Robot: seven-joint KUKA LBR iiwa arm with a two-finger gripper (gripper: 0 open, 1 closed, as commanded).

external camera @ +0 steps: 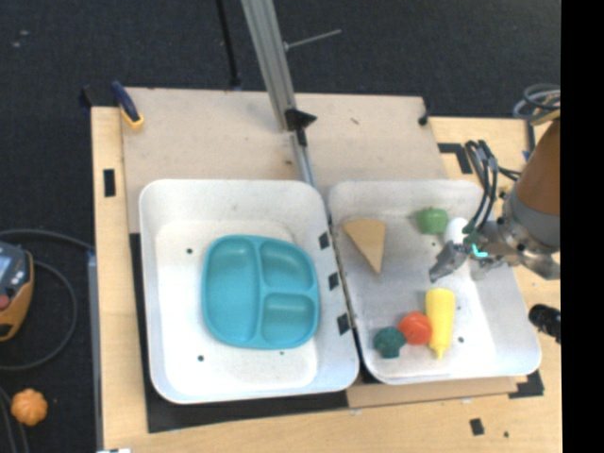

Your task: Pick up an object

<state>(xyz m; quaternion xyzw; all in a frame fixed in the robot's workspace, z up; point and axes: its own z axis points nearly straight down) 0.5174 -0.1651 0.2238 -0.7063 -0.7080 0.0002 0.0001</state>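
The pincer (460, 256) hangs over the right bin (500, 338), above a yellow object (440, 321); a teal tray (260, 292) fills the left bin (170, 215).

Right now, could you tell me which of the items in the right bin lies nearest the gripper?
The yellow bottle-shaped toy, directly below the gripper. The green ball sits slightly farther up; the tan wedge lies leftward.

Tan wedge (367, 241), green ball (432, 220), yellow bottle (440, 320), red-orange ball (415, 327), dark green piece (388, 341), all in right bin (510, 324)
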